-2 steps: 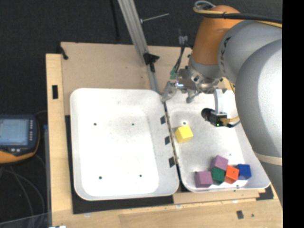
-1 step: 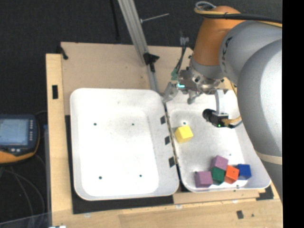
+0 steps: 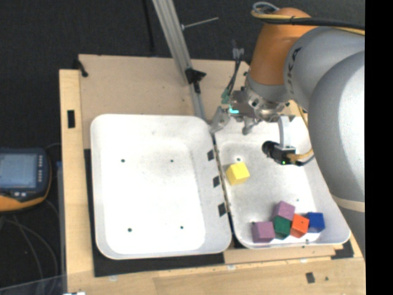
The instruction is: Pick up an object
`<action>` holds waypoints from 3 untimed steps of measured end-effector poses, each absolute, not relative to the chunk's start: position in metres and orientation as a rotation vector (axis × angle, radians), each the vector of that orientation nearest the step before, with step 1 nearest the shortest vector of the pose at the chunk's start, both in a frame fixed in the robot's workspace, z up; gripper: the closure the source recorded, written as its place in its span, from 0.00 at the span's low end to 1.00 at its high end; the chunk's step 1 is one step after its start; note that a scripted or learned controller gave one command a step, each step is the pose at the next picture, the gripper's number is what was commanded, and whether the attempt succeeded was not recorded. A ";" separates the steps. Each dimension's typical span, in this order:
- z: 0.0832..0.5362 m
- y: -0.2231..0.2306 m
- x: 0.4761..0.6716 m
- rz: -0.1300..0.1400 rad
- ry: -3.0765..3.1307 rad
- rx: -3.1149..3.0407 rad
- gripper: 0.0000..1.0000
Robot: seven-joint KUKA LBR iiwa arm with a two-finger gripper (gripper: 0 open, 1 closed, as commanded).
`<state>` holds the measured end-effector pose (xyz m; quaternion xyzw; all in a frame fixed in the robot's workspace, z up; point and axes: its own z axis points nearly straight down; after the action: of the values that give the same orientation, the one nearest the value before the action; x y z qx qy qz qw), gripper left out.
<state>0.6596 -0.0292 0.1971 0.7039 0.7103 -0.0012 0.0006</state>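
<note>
Well, two white bins sit side by side on the desk (image 3: 141, 82): the left bin (image 3: 153, 183) and the right bin (image 3: 319, 192) holding six small blocks. One yellow block (image 3: 237, 173) lies alone near the divider, turned cornerwise to the bin edges; being cube-like, it has no clear long axis. Five more cluster at the near edge, touching or nearly so: two purple blocks (image 3: 284, 211) (image 3: 263, 230), one green (image 3: 281, 225), one orange (image 3: 299, 225), one blue (image 3: 315, 220). The gripper (image 3: 245, 118) hangs over the far corner of the right bin, apart from the yellow block, which lies nearer the viewer. Whether the fingers are parted I cannot tell; they look to grip nothing.
</note>
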 end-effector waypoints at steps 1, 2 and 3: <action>0.224 -0.021 0.601 -0.001 2.219 2.223 0.00; 0.222 -0.021 0.602 -0.002 2.219 2.222 0.00; 0.195 0.061 0.569 -0.002 2.234 2.215 0.00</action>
<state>0.5687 0.0606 0.1950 0.7040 0.7102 -0.0006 -0.0022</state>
